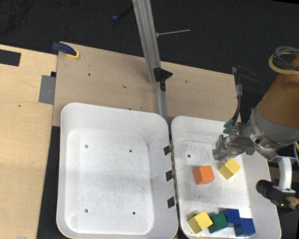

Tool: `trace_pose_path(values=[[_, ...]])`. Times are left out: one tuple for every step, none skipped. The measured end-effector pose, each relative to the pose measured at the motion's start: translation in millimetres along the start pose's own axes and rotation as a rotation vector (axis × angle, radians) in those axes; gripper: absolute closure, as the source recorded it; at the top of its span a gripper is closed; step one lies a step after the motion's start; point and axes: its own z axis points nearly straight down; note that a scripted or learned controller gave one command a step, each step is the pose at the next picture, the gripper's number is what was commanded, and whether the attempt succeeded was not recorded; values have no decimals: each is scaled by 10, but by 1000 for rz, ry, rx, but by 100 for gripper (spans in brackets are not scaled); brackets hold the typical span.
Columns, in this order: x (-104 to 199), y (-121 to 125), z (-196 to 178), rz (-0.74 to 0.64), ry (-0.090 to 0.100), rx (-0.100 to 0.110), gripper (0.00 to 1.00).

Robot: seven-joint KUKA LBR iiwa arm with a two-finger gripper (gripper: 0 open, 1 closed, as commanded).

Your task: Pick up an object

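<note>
At the near edge of your right bin [266, 233] sits a tight cluster of blocks: a yellow cube [199, 222] at the left, a green block [219, 221] touching it, then two blue blocks [238, 222] pressed together at the right. None of them carries a label or any writing you can read.

Farther in, near the middle of that bin, an orange cube [204, 175] lies on its own. Just beyond it and to the right, a second yellow cube [229, 169] sits tilted, apart from the orange one by a small gap.

The gripper [227, 148] hangs directly above and behind this second yellow cube, its grey metal tip close to the cube's far upper corner. You cannot tell from this angle how its jaws stand, nor whether it touches the cube; nothing is seen held in it. The arm [290, 102], with its orange band, comes in from the right.

The left bin [77, 116] lies beside the right one, the two joined by small black clips [169, 175]. Beyond both, a slanted aluminium rail [149, 34] rises from the wooden bench [8, 122], and a blue-and-yellow clamp [66, 49] sits at the far left corner. No brand marks are legible anywhere.
</note>
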Motion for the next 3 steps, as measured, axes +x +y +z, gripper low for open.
trace_pose_path(values=[[518,103,-2,0,-1,-2,100],[1073,71,105,0,-1,1,100],[1588,204,139,1,-1,-2,100]])
